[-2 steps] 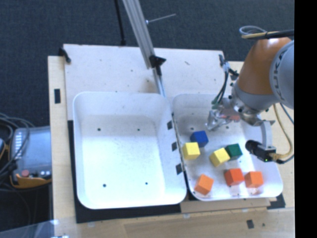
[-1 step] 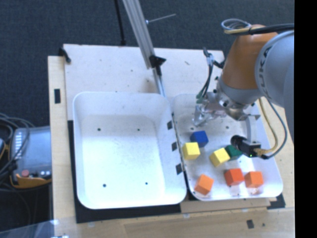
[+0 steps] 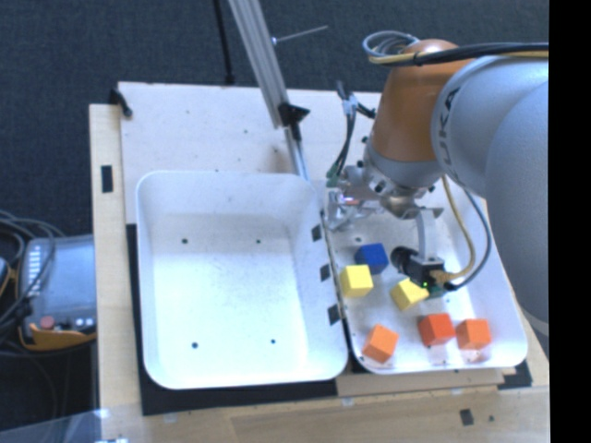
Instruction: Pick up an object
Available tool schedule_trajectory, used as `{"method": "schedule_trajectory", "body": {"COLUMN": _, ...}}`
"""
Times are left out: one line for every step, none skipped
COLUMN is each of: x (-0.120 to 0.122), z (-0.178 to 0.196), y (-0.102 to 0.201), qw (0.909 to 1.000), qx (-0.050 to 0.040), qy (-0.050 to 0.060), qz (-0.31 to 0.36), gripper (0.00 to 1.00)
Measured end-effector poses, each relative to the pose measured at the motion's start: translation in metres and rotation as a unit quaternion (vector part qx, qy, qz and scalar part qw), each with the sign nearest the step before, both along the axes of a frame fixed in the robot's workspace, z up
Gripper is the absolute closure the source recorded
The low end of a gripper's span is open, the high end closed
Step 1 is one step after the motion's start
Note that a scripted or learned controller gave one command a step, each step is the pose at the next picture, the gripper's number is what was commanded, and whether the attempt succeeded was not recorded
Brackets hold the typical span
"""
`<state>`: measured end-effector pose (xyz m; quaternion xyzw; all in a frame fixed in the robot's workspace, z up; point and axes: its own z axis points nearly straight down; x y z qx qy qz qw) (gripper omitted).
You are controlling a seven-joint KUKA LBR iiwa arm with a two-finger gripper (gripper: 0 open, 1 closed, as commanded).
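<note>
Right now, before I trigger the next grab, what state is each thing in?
Gripper: over right bin's far end, apart from every cube.
Blue cube: loose on bin floor.
Yellow cube by the wall: loose.
Other yellow cube: loose.
Lone orange cube: loose, near front rim.
Middle orange cube: loose.
End orange cube: loose, close beside it.
Left bin: level.

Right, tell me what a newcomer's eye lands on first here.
The bulky grey arm with its orange band dominates the upper right, leaning over the far end of the right bin. Below it, bright blocks lie in that bin: one blue block, two yellow blocks and three orange blocks nearer the front edge.
</note>
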<state>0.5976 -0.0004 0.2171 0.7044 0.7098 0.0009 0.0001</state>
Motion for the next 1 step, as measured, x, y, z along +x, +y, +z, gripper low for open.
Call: {"method": "schedule_trajectory", "body": {"x": 0.0091, "z": -0.001, "y": 0.0522, "qw": 1.0, "qx": 0.0, "qy": -0.001, "qz": 0.0, "gripper": 1.0}}
